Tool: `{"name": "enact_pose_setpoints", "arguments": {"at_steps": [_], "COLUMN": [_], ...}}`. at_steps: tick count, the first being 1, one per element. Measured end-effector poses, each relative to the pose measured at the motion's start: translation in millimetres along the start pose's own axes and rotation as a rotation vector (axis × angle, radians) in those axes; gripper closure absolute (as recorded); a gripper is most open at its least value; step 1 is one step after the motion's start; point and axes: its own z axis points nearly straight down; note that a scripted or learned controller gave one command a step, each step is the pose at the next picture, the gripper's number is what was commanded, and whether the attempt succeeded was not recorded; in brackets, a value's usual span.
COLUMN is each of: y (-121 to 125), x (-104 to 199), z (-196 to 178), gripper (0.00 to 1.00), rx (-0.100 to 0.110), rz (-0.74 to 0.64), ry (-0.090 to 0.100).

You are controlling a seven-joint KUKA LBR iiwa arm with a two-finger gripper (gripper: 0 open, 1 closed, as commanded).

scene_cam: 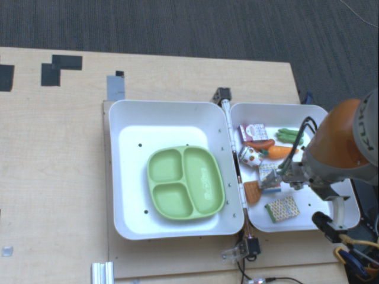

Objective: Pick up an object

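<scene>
gripper [273, 181] low over right bin [346, 220] middle, can't tell how open or if holding anything; nearest pick is orange block [252, 191] by bin's left wall, so drop straight, close, lift slow.

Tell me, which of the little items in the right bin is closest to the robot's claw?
The orange-brown piece by the bin's left wall, just left of the gripper. The green-patterned packet lies lower; the carrot and green vegetable lie higher.
</scene>
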Motion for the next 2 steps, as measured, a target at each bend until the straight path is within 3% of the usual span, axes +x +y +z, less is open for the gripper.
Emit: {"name": "enact_pose_setpoints", "arguments": {"at_steps": [1,2], "y": [1,-5], "x": [1,58], "z": [-10,-82], "gripper": [1.0,1.0], "rx": [-0.001,0.019], "rz": [-0.002,0.0], "ry": [0.0,0.0]}}
